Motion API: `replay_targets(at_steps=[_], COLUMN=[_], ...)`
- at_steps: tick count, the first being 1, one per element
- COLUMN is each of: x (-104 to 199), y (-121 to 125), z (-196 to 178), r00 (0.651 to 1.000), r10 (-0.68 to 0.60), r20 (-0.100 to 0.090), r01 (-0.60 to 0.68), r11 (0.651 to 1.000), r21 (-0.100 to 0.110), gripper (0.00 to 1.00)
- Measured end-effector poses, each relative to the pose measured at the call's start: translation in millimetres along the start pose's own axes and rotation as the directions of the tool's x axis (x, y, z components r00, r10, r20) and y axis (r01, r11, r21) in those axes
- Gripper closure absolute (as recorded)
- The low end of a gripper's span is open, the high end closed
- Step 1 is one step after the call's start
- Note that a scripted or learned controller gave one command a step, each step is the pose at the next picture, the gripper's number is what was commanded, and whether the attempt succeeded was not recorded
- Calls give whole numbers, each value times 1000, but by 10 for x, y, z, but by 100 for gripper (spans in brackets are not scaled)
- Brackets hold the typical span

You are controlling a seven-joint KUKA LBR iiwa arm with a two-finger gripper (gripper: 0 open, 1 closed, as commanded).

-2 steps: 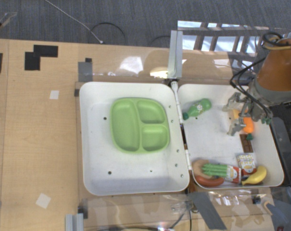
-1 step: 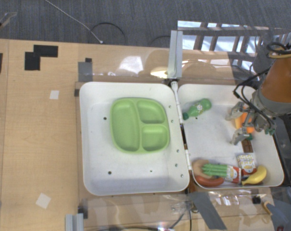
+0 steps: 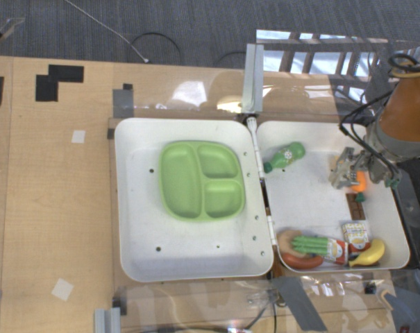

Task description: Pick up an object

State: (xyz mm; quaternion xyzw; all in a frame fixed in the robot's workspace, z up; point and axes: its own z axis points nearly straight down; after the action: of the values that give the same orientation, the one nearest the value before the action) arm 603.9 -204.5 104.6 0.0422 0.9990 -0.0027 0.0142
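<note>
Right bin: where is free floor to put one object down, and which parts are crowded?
In the right bin, the middle floor is bare, between the green bottle, the claw and the front pile. The front edge is crowded: banana, small carton, green bundle. An orange piece lies beside the claw.

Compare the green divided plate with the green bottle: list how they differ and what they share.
The divided plate lies in the left bin; the bottle lies in the right bin. The divided plate is much larger than the bottle. The divided plate is flat with three compartments; the bottle is rounded, lying on its side. Both are green and apart from the claw.
</note>
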Motion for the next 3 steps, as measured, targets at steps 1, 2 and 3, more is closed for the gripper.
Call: replay_targets(at_steps=[1, 2, 3], x=[557, 434, -358], y=[-55, -45, 32], z=[120, -344, 167], r00=[992, 994, 990], r10=[128, -105, 139], r20=[-11, -16, -16], r01=[-128, 105, -139], r11=[992, 994, 990], r21=[-1, -4, -1], gripper=[100, 100, 100])
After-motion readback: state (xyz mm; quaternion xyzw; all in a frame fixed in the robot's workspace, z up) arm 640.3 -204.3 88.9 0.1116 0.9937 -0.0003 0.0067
